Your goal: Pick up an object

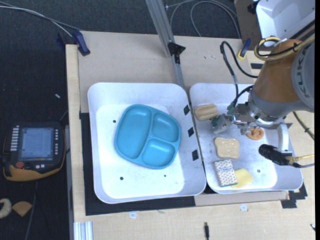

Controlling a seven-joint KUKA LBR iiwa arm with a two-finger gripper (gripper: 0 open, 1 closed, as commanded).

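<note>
Over the right bin (272, 181), toward its 1 o'clock side: gripper (235, 119), low among the objects and largely hidden under the grey-and-orange wrist. Cannot tell whether jaws stand apart or together; nothing seen clamped between them. Just beside it at 9 o'clock, a greenish piece (217, 122), possibly touching, too small to name. Close by at 4 o'clock, a small orange piece (255, 133). Further off at 10 o'clock, near the bin's wall, a tan roll (205, 111) lying on its side. At 6 o'clock from the gripper, a toast-like slice (226, 147) lying flat. Beyond that, a checkered packet (225, 172) touching a pale yellow wedge (242, 178). Across the divide at 9 o'clock, left bin (107, 174) with a blue divided plate (148, 142).

Likeliest pick judged to be the greenish piece or the tan roll, being nearest. Probably toy food: light, stiff, a little slick, not fragile. Roll best taken across its short width at mid-length, lest it squirt out endwise. Flat slice harder: little height to pinch.
</note>
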